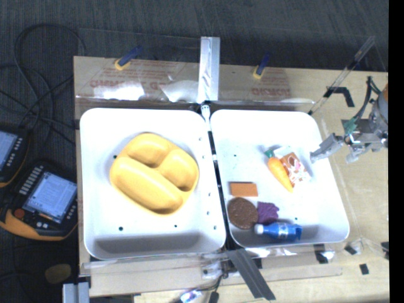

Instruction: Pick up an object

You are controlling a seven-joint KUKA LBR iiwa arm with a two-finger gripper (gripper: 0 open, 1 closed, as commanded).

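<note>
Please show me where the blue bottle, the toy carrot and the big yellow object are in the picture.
blue bottle [281, 231]: camera view, on the middle of its blue body.
toy carrot [279, 171]: camera view, on its orange body.
big yellow object [154, 172]: camera view, on its top, near the centre.

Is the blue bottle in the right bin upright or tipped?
Tipped. The blue bottle lies on its side along the front of the right bin, white cap end toward the brown round cookie.

1. two white bins [88, 188] on a pale tan surface [363, 213].
2. yellow bread-shaped lump [153, 172] in the left bin.
3. orange carrot [278, 172], orange block [243, 189], brown disc [242, 212], purple piece [267, 211], blue bottle [279, 231] with white cap.
</note>
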